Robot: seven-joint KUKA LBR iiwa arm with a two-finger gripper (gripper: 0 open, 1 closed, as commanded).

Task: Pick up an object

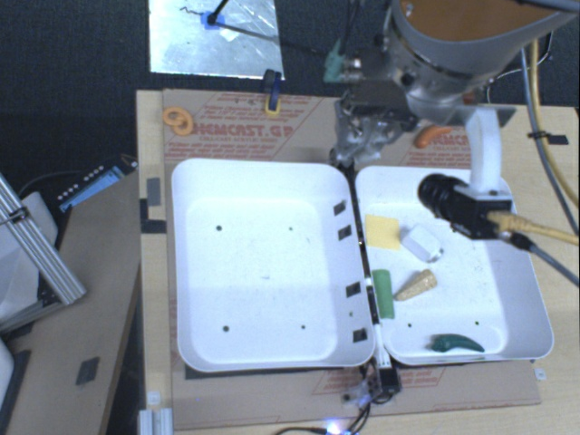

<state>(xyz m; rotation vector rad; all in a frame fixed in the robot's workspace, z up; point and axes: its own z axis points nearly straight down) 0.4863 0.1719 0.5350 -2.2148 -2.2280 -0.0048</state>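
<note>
The gripper (pixel 361 143) hung above the bins' far edge; its state I couldn't tell. Next, it needed lowering onto the yellow block (pixel 381 232).

Arm (pixel 471 16) cut off at top edge, orange object (pixel 433 136) partly hidden

White bins (pixel 263 175) side by side — in the right one a yellow square (pixel 381 232), a white block (pixel 422 244), a green stick (pixel 384 294), a tan cone (pixel 416 285), a dark teal pepper (pixel 457 343) — brown cardboard (pixel 237 121) printed red underneath.
</note>
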